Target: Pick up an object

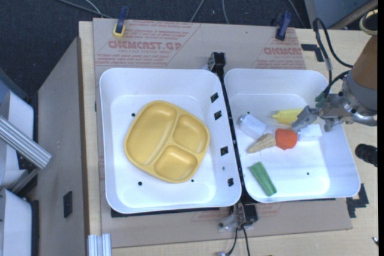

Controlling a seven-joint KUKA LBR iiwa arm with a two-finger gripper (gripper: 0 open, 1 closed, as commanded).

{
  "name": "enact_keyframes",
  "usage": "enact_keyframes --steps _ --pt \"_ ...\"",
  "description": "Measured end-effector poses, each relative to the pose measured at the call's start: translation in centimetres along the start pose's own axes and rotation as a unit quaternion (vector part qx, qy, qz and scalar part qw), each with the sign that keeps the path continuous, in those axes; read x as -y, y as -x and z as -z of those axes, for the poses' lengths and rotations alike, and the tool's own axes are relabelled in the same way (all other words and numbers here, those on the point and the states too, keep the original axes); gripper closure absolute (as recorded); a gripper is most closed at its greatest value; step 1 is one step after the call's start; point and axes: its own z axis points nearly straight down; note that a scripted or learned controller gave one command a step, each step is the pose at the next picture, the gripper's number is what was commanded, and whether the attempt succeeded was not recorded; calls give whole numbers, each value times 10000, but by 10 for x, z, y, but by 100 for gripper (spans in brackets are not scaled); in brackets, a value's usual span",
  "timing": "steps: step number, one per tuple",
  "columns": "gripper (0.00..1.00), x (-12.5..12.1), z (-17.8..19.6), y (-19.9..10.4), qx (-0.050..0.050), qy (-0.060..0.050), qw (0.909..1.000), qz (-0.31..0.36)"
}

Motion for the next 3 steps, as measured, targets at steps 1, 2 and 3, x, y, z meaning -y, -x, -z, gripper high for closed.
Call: enact_keyframes --steps 1,2,3 --pt "100 -1 11 0 1 13 10000 4" --pt "100 33 87 13 20 44 10000 -11" --pt "100 41 285 -6 35 115 9999 19"
